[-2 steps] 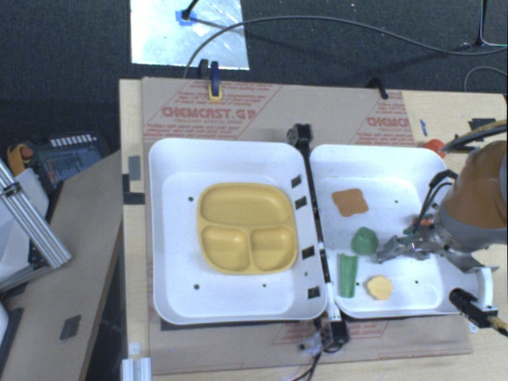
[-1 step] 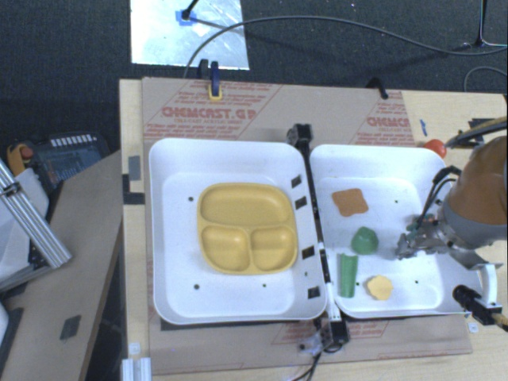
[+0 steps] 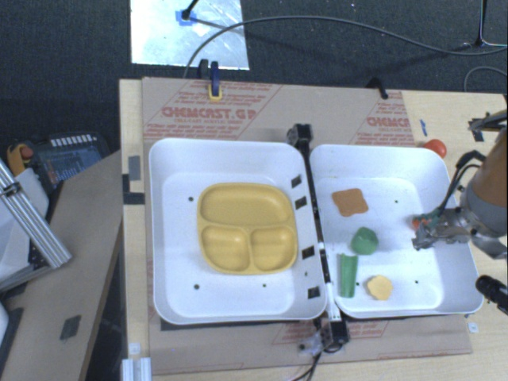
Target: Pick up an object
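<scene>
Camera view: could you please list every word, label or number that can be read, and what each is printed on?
"CHEMCAST G P", red print on the brown protective sheet under the bins, left side; last characters uncertain.
"CHEMCAST", again on that sheet at the right, partly legible.
Handheld device at the left edge: markings too small to read.

The brown cardboard sheet [image 3: 238, 105] under the bins carries red print — "CHEMCAST GP" reads behind the left bin [image 3: 171, 213]. The same red lettering sits behind the right bin [image 3: 429, 292] — partly cut off, roughly "CHEMCAS".
</scene>
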Tool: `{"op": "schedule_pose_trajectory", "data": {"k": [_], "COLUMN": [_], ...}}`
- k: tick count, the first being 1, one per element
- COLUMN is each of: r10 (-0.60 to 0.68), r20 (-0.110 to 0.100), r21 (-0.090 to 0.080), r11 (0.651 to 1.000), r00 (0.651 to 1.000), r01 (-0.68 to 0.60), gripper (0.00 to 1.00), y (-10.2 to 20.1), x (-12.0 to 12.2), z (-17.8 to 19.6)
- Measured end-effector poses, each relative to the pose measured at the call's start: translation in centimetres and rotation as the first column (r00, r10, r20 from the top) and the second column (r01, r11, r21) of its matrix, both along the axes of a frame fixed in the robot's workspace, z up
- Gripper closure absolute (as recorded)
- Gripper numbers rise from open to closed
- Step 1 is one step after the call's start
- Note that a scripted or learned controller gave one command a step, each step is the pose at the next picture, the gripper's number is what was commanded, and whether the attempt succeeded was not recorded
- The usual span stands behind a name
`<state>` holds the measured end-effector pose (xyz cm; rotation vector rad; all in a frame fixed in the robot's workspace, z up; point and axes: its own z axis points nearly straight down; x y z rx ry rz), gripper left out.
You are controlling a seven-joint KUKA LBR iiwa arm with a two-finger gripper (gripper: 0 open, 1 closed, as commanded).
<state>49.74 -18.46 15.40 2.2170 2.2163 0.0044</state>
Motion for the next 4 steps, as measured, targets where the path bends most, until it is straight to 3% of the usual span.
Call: {"op": "schedule_pose_trajectory", "data": {"k": [2,4], "r10": [0.004,0.01], "r20": [-0.001,-0.003], "r21": [0.001,0.003], "r11": [1.0,1.0], "r00": [1.0,1.0], "r01": [-0.004,-0.01], "gripper": [1.0,1.0], "y": [-0.9,10.7], "x": [-0.1,1.9], "z": [7.7,8.9]}}
